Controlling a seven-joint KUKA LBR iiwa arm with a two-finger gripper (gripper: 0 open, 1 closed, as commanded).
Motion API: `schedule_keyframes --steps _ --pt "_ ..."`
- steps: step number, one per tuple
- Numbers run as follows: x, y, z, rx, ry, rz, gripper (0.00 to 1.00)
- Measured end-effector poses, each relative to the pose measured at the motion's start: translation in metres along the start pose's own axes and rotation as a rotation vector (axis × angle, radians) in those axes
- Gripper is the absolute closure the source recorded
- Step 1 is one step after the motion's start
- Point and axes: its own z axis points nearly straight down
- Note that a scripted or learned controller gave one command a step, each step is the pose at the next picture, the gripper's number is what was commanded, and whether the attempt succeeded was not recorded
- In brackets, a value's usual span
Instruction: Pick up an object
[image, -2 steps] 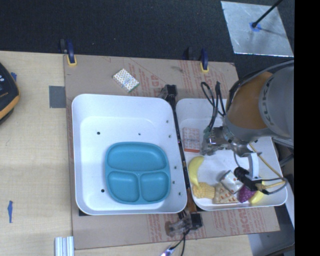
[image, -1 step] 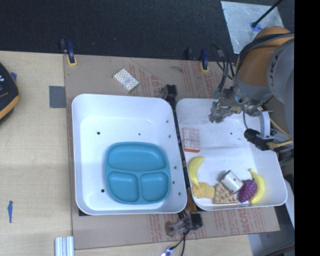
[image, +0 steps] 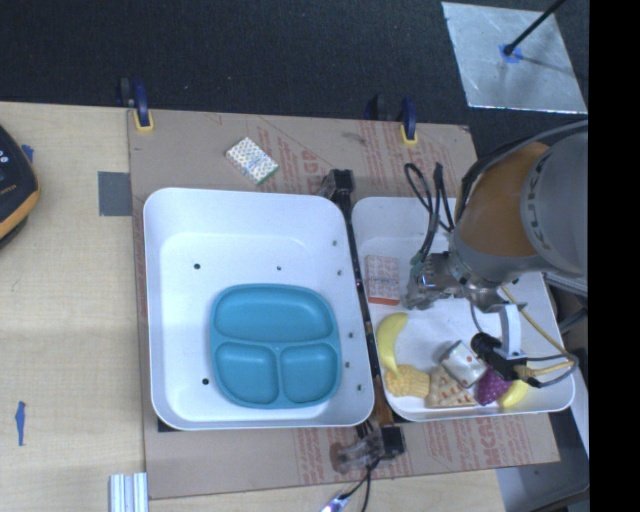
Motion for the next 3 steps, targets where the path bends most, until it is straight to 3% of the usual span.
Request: schedule_keyframes --steps 1,2,3 --pt "-0.034 0.092 -0.077 -0.004 0.000 0.000 1.00" --pt "-0.002 0.047 0.000 -0.001 0.000 0.001 1.00" --pt "0.069 -0.006 -0.101 -0.002 0.001 -0.001 1.00"
